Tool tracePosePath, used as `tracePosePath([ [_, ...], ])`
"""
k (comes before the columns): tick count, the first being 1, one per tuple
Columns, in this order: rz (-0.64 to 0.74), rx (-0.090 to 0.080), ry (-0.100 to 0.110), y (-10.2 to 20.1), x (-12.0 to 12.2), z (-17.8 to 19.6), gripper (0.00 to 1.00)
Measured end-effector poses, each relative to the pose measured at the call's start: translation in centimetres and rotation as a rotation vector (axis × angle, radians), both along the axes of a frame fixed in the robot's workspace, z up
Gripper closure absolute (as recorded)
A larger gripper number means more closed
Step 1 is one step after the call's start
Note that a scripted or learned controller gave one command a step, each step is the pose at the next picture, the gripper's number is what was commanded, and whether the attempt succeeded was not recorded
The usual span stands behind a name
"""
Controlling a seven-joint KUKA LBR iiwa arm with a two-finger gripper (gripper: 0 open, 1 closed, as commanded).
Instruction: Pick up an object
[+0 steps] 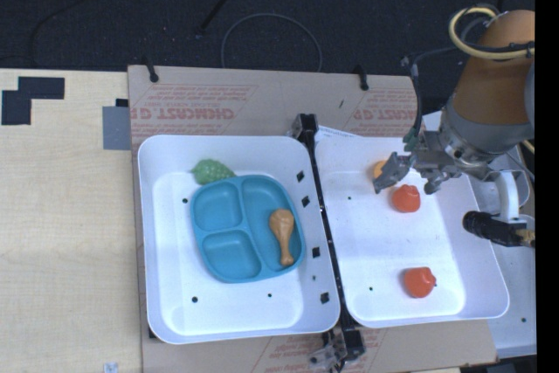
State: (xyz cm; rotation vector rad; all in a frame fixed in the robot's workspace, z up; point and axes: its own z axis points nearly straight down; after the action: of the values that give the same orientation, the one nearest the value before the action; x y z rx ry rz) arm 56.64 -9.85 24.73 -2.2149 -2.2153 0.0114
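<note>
My gripper (410, 181) hangs over the upper part of the right bin (476, 293) with its fingers (389, 174) spread open and nothing held between them. A round red-orange object (405, 200) lies on the bin floor just below and between the fingertips. A small orange piece (378, 168) sits beside the left finger, partly hidden by it. A second red object (419, 281) rests near the front of the same bin.
The left bin (166, 293) holds a blue compartment plate (229, 253) with a tan chicken drumstick (283, 233) in its right section. A green leafy item (212, 171) lies behind the plate. A black divider (319, 223) runs between the bins.
</note>
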Motion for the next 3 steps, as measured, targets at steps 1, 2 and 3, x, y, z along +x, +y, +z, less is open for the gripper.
tracePosePath([
  [1, 0.001, -0.001, -0.010, 0.0, 0.2, 0.5, 0.00],
  [2, -0.001, 0.000, -0.002, -0.9, -0.3, -5.2, 0.00],
  [3, 0.000, 0.001, -0.002, -0.4, 0.4, -11.1, 0.00],
])
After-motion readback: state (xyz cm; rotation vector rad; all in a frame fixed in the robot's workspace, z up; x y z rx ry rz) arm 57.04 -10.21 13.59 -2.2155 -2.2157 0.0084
